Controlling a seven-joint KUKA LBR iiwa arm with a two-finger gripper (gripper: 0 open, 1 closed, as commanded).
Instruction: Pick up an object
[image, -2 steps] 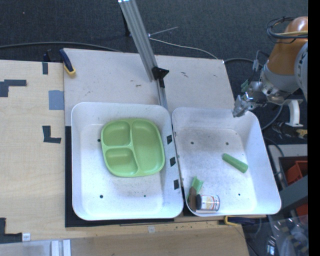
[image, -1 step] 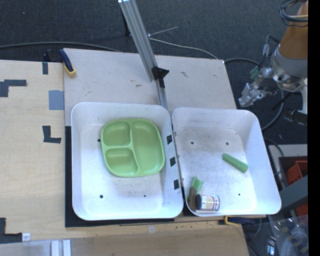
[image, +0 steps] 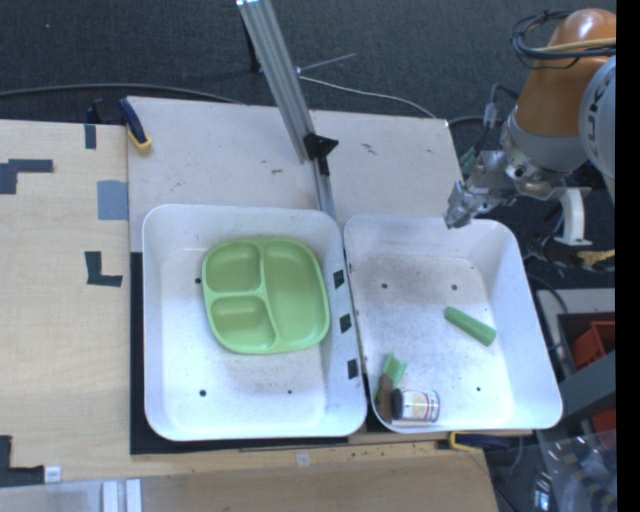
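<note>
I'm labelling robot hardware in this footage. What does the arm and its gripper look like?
The arm is grey and rounded, with a glossy orange band wrapped around it above the wrist. Thin dark cables loop beside the band. The gripper is a small, boxy metal-grey piece, much slimmer than the arm.

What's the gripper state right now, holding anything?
Gripper: above the far rim of the right bin; open or shut cannot be told, and nothing is seen in it. The green cylinder lies in that bin.
</note>
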